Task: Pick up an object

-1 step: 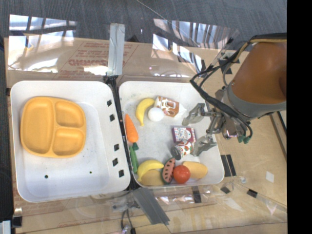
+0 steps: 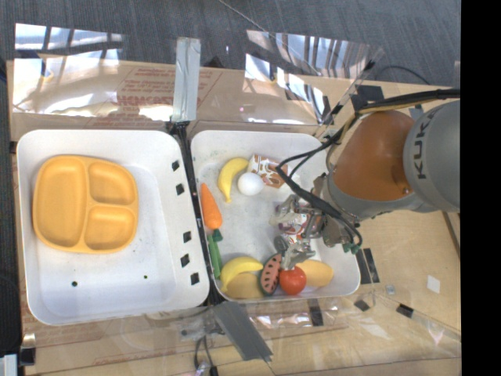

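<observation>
Desk, 2 white bins | tool low in right bin, grip unclear | tomato at 6 o'clock: light, smooth, likely slippery; pinch its middle

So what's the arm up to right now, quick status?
Gripper low in right bin, nothing seen held. Tomato, banana, carrot lying loose. Toys crowd the near wall.
</observation>
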Controlling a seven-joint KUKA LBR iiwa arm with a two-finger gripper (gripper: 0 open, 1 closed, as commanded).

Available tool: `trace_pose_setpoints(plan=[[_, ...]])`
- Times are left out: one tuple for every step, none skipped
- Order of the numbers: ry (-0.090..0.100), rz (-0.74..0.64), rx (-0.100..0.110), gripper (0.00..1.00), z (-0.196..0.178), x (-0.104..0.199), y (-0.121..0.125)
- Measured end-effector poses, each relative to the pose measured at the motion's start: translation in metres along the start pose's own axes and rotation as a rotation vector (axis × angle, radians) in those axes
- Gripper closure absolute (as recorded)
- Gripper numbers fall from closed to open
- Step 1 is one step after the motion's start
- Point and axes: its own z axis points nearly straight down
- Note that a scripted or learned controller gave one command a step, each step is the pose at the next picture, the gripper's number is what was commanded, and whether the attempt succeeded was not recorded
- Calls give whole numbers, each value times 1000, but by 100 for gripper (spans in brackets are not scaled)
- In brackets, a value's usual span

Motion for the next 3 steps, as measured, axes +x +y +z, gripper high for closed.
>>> trace_pose_setpoints(plan=[[-16,-56,6,0,34,-9,-16],[-12,25,3,0,35,7,-15],[-10,126,1,0,36,29,-11]])
